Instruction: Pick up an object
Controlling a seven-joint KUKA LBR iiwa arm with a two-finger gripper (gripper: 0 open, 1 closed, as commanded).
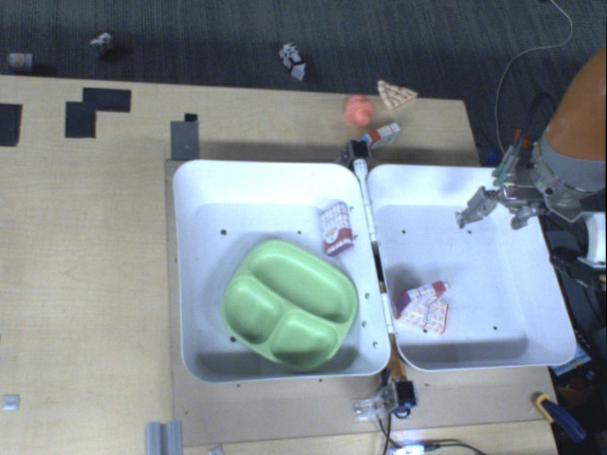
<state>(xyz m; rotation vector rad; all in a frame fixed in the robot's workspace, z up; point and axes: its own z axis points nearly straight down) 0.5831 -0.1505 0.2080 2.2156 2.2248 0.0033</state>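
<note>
A small red-and-white packet (422,308) lies flat on the floor of the right bin (531,349), toward its lower left, near the divider between the bins. It appears to be a thin, crinkled wrapper or sachet: probably light, soft and somewhat slippery, liable to slide or fold instead of resisting the fingers. A pinch across its narrow width, from directly above, seems the soundest hold, since the flat face offers little to grasp.

A second, similar packet (336,227) rests in the left bin (190,254), tilted against the upper right wall. Beside it a green divided plate (289,301) covers much of that bin's floor; it is stiff, smooth and broad, probably too wide for a two-finger hold except at the rim.

The gripper (471,214) hangs over the upper right part of the right bin, well apart from the nearer packet. Whether its jaws stand open or closed cannot be told; nothing is seen between them. Nothing lies between gripper and packet. Beyond the bins, a pink ball (358,110) and other small scraps lie on the bench.
</note>
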